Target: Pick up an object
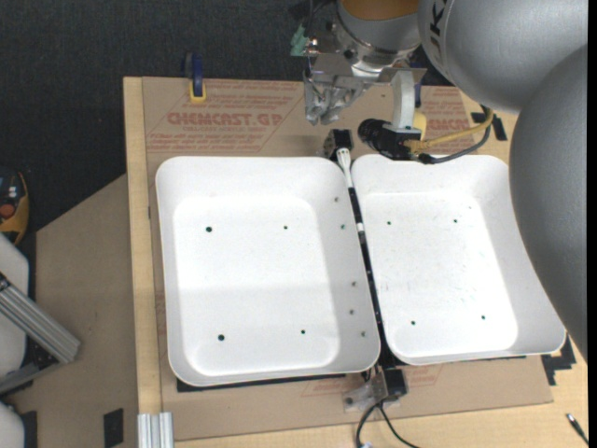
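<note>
My gripper [322, 110] hangs at the back of the bench, over the brown board just behind the gap between the two bins. It is above and slightly left of the right bin's far left corner. I see nothing held in it. The left bin [173, 250] and the right bin [522, 287] show bare white floors with a few small dark dots.
A thin black strip [359, 241] runs down the gap between the bins, ending in a small black clamp [338, 142] just below the gripper. A blue and yellow clamp [196, 76] stands at the board's back left. The grey arm [532, 73] covers the upper right.
</note>
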`<state>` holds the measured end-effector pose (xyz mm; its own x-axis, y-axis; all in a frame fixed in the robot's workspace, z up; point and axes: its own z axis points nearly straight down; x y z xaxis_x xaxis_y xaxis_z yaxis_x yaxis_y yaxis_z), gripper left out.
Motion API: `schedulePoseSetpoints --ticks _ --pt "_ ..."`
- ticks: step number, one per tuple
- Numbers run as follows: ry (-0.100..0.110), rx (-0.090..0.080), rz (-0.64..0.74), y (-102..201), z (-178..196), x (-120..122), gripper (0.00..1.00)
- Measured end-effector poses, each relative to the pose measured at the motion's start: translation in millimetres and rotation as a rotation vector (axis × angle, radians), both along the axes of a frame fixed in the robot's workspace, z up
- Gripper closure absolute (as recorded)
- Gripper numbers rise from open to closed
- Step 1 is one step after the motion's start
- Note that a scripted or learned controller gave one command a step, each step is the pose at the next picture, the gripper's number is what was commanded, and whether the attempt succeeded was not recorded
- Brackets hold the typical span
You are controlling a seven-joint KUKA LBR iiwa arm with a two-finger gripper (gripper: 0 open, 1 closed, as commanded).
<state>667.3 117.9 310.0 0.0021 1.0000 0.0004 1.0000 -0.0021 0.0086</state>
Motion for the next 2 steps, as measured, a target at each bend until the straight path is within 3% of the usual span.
schedulePoseSetpoints --ticks 1,2 --pt "0.0 -0.001 -0.002 -38.6 44.8 -3.1 1.0" --pt "0.015 0.0 0.006 15.8 -48.3 -1.9 1.0"
